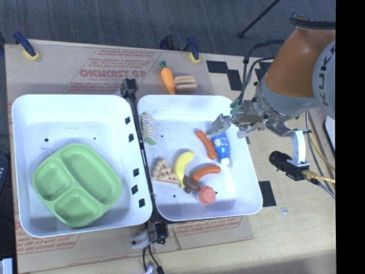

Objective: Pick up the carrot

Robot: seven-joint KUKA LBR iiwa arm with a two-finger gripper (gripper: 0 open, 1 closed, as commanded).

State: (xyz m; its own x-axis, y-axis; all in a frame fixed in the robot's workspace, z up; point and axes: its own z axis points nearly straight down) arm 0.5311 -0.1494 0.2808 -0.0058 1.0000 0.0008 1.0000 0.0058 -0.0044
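One carrot [167, 78] outside bins, well apart from pincer [223, 123].

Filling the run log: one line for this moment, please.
orange toy carrot: on bench behind right white bin | end effector: over bin's right side | grasp: none

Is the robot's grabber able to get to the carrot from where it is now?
Probably yes. The carrot lies outside the bins, behind the right bin, with nothing on top. The gripper hovers over that bin's right side, so it must cross over.
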